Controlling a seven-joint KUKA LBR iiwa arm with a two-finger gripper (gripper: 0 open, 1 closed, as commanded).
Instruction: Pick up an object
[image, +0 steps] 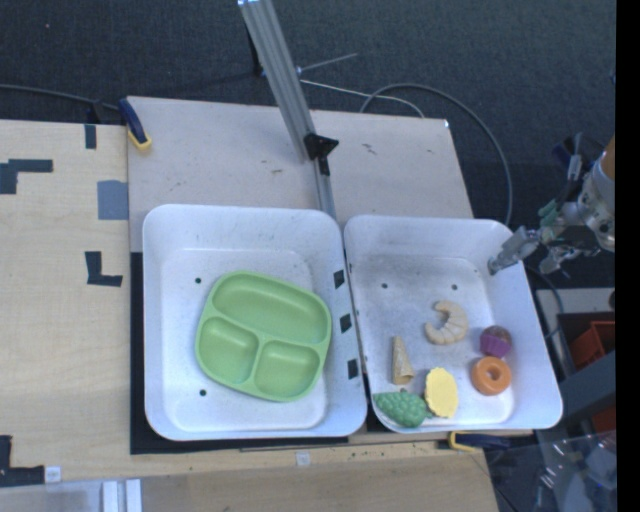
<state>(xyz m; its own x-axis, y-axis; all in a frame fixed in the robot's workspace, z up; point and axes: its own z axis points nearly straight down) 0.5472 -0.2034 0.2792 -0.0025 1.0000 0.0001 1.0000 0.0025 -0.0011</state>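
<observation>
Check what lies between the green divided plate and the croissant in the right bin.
In the camera view, between the green plate and the croissant lie the two bins' adjoining rims and bare bin floor.

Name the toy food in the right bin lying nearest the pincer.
The purple piece, by the bin's right wall; the croissant lies slightly farther from the pincer.

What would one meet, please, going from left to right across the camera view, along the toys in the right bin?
Green bumpy toy → cone → yellow toy → croissant → orange ring, with the purple toy just above it.
</observation>
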